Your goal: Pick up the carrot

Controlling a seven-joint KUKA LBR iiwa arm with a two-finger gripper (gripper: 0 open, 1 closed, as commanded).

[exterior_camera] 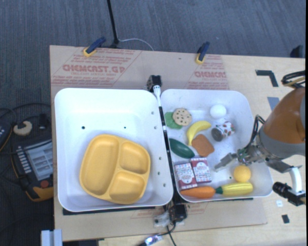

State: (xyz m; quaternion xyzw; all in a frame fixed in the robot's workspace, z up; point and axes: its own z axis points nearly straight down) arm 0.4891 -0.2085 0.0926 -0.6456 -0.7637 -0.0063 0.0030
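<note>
The carrot (197,192), orange with a darker tip, lies along the front wall of the right bin (242,97). It sits between the red-and-white cartons (192,172) and a yellow corn cob (237,189). My gripper (235,159) hangs low over the right side of this bin, just above a yellow ball (242,173). It is up and to the right of the carrot, apart from it, and nothing shows in its hold. The grey and orange arm (285,124) hides the bin's right rim.
The right bin also holds a banana (197,130), a cookie (182,117), a white egg (218,110), a green vegetable (181,147), a brown patty (203,145) and a small spotted toy (223,130). In the left bin (77,104) lies a yellow divided plate (115,168).
</note>
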